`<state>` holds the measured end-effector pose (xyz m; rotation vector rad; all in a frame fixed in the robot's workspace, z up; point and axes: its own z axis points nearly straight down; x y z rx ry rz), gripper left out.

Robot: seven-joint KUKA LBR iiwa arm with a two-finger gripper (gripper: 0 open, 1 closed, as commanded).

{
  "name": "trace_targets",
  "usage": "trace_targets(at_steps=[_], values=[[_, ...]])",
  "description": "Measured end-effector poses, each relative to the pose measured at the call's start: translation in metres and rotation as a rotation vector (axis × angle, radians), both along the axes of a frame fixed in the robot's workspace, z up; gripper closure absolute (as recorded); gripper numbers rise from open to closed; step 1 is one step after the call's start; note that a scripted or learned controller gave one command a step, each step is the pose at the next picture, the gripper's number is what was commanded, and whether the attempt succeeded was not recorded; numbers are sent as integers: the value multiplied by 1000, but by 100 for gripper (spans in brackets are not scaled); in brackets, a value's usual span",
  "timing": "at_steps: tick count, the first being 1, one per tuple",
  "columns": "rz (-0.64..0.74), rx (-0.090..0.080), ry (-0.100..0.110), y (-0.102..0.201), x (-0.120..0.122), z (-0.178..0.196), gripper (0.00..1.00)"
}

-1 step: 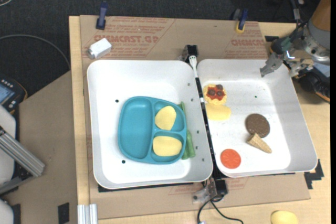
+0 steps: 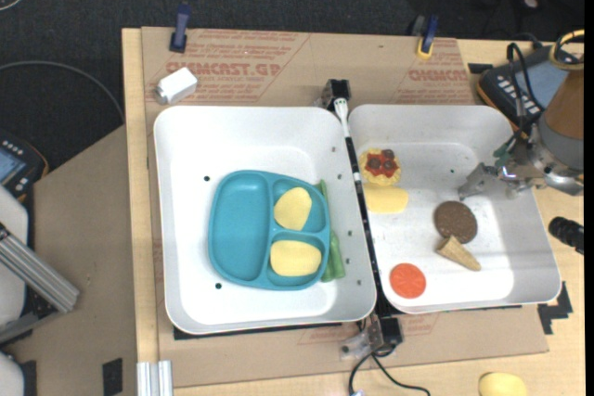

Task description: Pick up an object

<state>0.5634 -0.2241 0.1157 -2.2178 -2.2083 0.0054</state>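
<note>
Presently: two white bins on the counter [image 2: 269, 60], arm reaching in at right.

Left bin [image 2: 186, 199] holds a teal divided tray [image 2: 239, 227] with two yellow pieces, one in the upper right compartment [image 2: 294, 208] and one in the lower right compartment [image 2: 295, 258]; a green item [image 2: 332, 250] lies along the tray's right edge. Right bin [image 2: 436, 130] holds, near its left wall, a small red-topped pastry [image 2: 381, 165] touching a pale yellow piece [image 2: 386, 199] below it; an orange-red disc [image 2: 407, 280] sits near the front rim; a brown round cookie [image 2: 455, 221] lies mid-bin, touching a tan wedge [image 2: 460, 252] below it. The hand [image 2: 490, 176] sits low over the bin's right part, near the cookie; whether it is released or clenched cannot be told, and nothing shows between its fingers.
</note>
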Motion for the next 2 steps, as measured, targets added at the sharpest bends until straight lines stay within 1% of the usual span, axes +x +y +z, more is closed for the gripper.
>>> trace_targets(at_steps=[1, 2], values=[[3, -1, -2, 41, -60, -13, 0], [0, -6, -10, 14, -85, -31, 0]])
